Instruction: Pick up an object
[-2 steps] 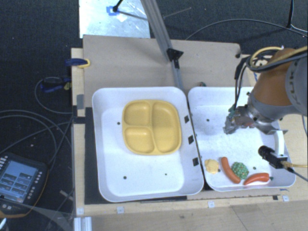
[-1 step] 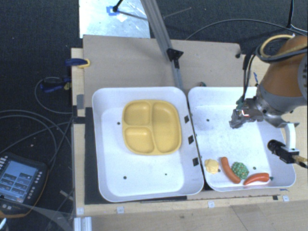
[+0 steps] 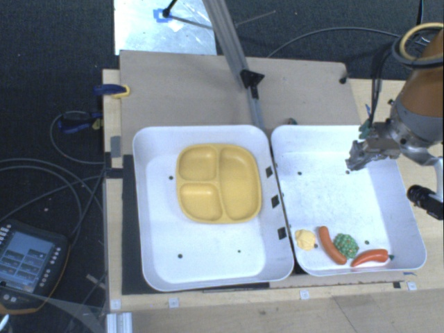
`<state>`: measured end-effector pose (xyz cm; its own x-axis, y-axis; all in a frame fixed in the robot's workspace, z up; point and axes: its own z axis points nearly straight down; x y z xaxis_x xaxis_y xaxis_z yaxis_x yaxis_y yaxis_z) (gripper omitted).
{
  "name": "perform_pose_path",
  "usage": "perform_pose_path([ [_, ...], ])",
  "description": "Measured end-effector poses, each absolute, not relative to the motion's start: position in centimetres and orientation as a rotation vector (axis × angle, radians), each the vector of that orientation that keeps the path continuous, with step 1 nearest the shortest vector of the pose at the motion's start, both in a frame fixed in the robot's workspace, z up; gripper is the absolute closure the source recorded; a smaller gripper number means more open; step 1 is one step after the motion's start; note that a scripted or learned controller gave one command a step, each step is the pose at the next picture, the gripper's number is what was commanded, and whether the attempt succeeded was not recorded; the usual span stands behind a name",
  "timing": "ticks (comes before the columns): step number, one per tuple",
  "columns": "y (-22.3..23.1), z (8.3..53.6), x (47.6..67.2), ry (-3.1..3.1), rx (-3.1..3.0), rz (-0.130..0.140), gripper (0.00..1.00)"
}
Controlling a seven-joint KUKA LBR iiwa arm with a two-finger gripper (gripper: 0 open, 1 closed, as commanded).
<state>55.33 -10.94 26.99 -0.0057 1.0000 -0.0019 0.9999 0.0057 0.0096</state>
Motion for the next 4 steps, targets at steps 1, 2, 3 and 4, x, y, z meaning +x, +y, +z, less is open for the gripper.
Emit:
perform_pose_path([
  [1, -10.9, 29.3, 55.5, 2.225, 2.211, 0.005, 1.00],
  [2, -6.4, 28.3, 57.1, 2.231, 2.209, 0.004, 1.00],
  [3, -1.5, 27.7, 56.8, 2.234, 2.210, 0.003, 1.00],
  [4, 3.9, 26.4, 56.6, 2.235, 2.211, 0.002, 1.00],
])
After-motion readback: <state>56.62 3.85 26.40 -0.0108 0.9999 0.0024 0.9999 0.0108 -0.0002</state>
